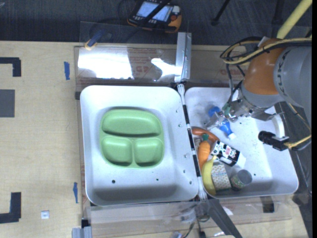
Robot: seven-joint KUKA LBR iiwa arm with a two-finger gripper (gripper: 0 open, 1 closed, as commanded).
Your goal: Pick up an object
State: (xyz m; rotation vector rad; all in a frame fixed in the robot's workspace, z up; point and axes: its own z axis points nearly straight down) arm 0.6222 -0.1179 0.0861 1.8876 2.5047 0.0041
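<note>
The right bin [257, 148] holds a pile of small items along its left side. Among them are a blue and white item [221, 120], an orange carrot [203, 151], a black and white packet [228, 153], a yellow banana [208, 178], a patterned roll [221, 176] and a grey-green can [241, 178]. My gripper [231, 109] hangs low over the bin's upper left part, right at the blue and white item. The wrist hides how it meets that item. The grey arm with its orange band [261, 76] reaches in from the upper right.
The left bin [94, 108] holds a green divided tray [132, 137]. A metal divider [183, 58] stands behind the bins. Cables [237, 51] loop by the arm. A black handheld device [153, 14] lies beyond the bench.
</note>
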